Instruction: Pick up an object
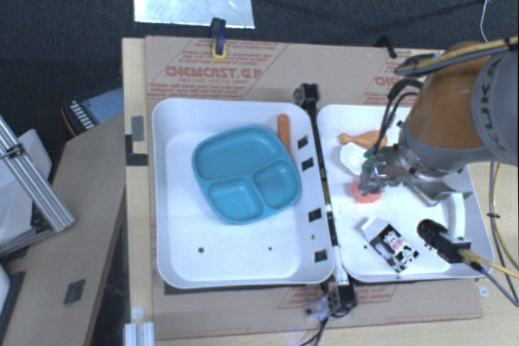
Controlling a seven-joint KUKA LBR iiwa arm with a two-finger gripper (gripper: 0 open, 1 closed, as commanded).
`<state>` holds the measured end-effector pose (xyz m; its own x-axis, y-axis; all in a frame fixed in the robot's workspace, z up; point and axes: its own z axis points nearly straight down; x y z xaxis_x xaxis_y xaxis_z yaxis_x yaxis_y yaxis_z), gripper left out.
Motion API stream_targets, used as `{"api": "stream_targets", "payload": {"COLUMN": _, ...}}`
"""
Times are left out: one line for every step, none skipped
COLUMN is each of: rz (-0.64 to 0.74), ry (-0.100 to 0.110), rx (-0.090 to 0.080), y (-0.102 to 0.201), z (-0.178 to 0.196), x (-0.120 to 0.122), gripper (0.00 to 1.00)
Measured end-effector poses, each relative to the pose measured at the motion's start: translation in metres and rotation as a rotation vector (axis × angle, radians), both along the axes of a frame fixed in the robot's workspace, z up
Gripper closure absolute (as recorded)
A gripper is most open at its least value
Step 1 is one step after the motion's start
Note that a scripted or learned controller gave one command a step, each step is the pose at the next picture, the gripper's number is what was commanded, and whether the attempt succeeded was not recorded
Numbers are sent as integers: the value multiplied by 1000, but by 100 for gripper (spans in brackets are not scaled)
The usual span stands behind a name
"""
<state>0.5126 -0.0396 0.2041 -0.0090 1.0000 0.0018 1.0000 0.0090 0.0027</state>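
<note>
Orange-banded arm's gripper (371, 177) hung over a pink object (365, 191) in the right bin (462, 267); jaw opening unclear; centring would help.

The arm (454, 113) was cut off by the frame's edge at three o'clock, and its bulk hid much of the right bin (340, 255). The small red object (365, 192) lay partly covered under the wrist, its shape unclear. The print on the black-and-white card (391, 241) at five o'clock was too small to read.
</note>
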Motion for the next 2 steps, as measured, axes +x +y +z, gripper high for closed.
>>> {"api": "stream_targets", "payload": {"rz": 2, "ry": 1, "rx": 0, "y": 61, "z": 0, "x": -4, "gripper": 100}}
{"api": "stream_targets", "payload": {"rz": 2, "ry": 3, "rx": 1, "y": 117, "z": 0, "x": -17, "gripper": 100}}
